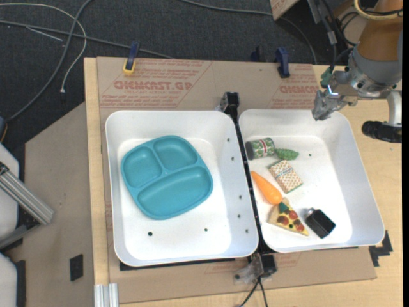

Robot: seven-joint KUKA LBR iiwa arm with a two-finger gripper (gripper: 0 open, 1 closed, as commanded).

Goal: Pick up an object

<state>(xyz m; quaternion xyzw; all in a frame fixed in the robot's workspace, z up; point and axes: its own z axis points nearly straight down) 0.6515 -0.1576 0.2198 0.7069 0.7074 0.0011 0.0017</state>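
Fingers [321, 109] above the right bin's [358, 171] far rim, too small and blurred to tell their spread, nothing seen between them; in that bin: can [260, 148], green piece [287, 153], patterned packet [285, 175], carrot [266, 187], pizza slice [287, 218], black block [320, 222]; left bin [118, 190] holds blue tray [167, 176].

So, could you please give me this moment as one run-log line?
gripper: above right bin far rim, holding nothing seen | right bin: carrot, pizza slice, can | left bin: blue tray
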